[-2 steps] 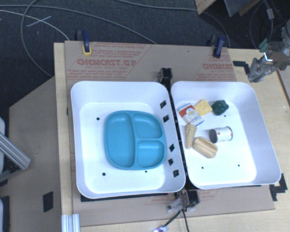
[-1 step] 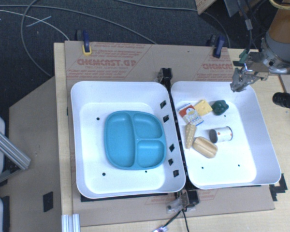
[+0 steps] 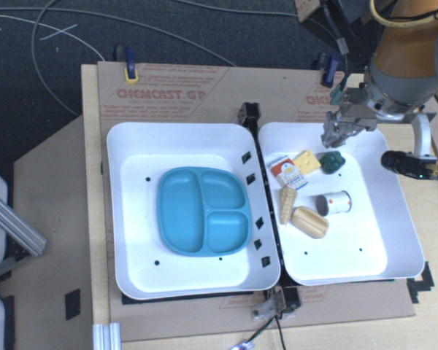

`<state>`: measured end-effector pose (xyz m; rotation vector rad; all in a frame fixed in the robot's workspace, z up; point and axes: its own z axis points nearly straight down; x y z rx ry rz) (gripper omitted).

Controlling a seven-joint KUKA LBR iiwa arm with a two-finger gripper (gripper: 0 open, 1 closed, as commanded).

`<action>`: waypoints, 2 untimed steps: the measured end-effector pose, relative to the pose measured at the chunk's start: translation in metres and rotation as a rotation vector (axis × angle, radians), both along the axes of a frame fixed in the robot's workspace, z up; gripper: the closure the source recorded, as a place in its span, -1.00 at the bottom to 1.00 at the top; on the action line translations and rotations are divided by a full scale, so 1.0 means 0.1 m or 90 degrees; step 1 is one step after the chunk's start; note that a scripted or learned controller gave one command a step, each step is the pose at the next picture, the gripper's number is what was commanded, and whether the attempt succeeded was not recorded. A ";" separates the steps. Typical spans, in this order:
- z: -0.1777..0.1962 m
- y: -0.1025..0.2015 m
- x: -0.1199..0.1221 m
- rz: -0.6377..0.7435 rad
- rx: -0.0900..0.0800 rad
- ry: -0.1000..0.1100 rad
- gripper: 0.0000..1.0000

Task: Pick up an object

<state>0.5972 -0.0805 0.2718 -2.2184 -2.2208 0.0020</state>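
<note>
While the gripper (image 3: pixel 336 135) hovers just above a dark green object (image 3: pixel 332 161), whether it is spread or pressed together cannot be told. A descent off-centre could nudge the object toward the yellow block (image 3: pixel 306 162) at its nine o'clock. Also in the right bin (image 3: pixel 394 224): a can (image 3: pixel 334 203), a bread roll (image 3: pixel 309 222). The left bin (image 3: pixel 131 195) holds a blue plate (image 3: pixel 203 211).

Two white bins (image 3: pixel 124 195) sit on a tan table (image 3: pixel 204 319) printed with faded red lettering. In the left bin lies a turquoise-blue divided plate (image 3: pixel 203 211). The right bin holds a dark green lump (image 3: pixel 332 162), a yellow block (image 3: pixel 305 162), a red-and-white packet (image 3: pixel 285 170), a white-and-black cylinder (image 3: pixel 333 203) and a tan roll (image 3: pixel 309 222). At the upper right, the metallic grey claw (image 3: pixel 339 133) hangs below an orange band (image 3: pixel 416 2).
</note>
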 end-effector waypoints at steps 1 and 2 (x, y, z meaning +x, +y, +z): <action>-0.17 0.53 -0.16 0.001 0.000 0.000 1.00; -0.23 1.13 -0.25 0.001 0.000 0.000 1.00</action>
